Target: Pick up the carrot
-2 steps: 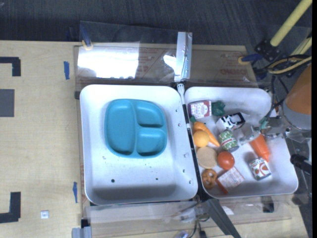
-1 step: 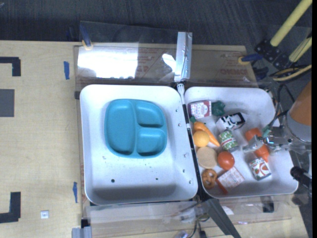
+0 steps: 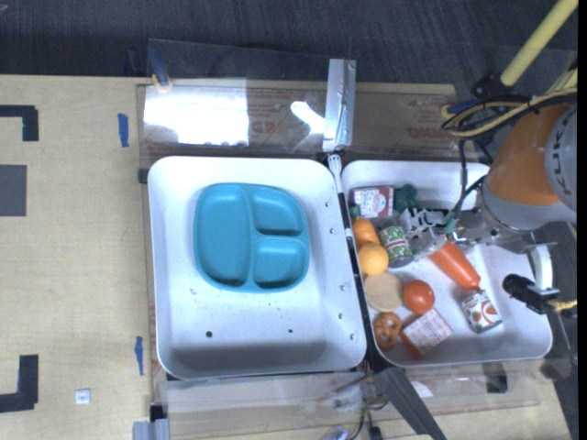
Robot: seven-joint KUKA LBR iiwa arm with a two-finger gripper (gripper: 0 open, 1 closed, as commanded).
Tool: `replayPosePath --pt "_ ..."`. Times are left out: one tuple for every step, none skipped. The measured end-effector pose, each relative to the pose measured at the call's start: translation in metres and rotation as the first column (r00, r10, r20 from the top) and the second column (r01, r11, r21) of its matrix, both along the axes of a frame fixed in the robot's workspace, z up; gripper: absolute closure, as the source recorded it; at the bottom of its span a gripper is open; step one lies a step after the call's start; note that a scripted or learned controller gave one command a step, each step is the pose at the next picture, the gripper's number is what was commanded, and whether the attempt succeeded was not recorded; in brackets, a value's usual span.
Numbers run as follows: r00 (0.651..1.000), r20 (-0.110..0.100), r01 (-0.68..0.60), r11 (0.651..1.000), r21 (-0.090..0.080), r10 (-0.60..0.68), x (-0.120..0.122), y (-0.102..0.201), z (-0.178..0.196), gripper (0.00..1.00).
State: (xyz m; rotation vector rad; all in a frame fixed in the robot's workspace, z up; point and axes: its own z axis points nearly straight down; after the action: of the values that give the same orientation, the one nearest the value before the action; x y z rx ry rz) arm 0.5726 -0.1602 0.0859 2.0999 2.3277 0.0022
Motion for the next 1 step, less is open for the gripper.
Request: replayPosePath --pt "1.0 -0.001 -0.006 1.0 0.019 0.006 0.0047 -0.0512 0.0037 0.0"
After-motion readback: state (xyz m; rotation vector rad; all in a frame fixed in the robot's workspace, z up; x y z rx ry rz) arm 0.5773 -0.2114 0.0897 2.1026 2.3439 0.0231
